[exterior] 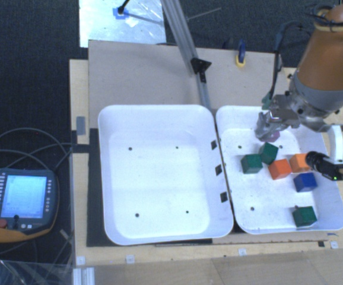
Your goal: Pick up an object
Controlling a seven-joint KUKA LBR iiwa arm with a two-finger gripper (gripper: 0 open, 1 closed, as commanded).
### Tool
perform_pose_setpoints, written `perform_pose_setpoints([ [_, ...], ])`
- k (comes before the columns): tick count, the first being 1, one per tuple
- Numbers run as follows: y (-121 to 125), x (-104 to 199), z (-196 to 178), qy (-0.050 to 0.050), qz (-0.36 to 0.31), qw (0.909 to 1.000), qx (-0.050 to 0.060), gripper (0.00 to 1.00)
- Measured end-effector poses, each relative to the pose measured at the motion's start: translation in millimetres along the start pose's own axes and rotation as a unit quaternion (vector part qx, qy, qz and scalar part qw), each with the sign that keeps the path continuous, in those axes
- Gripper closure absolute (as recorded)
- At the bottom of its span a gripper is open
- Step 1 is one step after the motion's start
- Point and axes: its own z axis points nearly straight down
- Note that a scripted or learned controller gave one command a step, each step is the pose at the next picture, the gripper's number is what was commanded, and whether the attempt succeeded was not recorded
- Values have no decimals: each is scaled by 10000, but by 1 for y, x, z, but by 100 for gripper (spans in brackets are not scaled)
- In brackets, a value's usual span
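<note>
Hovering over the back part of the right bin (231,212), the gripper (269,130) sits low above the floor of the bin, just behind a green block (269,152). Whether its pincer is apart or together I cannot tell; the wrist hardware hides the tips from this slanted view, and no block shows between them, so no grasp is recorded.

Arm (332,46) reaches in from the right, orange band uppermost, wrist angled down toward the cluster. My reading: it is placed for a descent on the nearest block, which is the likeliest pick target (any block would satisfy the task).

Contents, right bin:
- that green block, tilted, touching or nearly touching a second green block (251,164) to its left
- orange block (280,168) just beside those two
- a second orange block (300,161), partly covered by a black cylindrical fixture (323,165) at the bin's right side
- blue block (305,181) near the orange pair
- third green block (304,216), apart from the rest, toward the front corner

Left bin (109,159): bare white floor with a few small dark dots.

Judgement: the clustered blocks sit close together, so a closing pincer may nudge a neighbour. Pick not yet achieved.
</note>
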Motion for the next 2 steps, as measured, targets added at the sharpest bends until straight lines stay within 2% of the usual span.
perform_pose_setpoints([
  [1,13,40,12,-2,5,10000,7,100],
  [2,30,95,18,2,-3,10000,3,100],
])
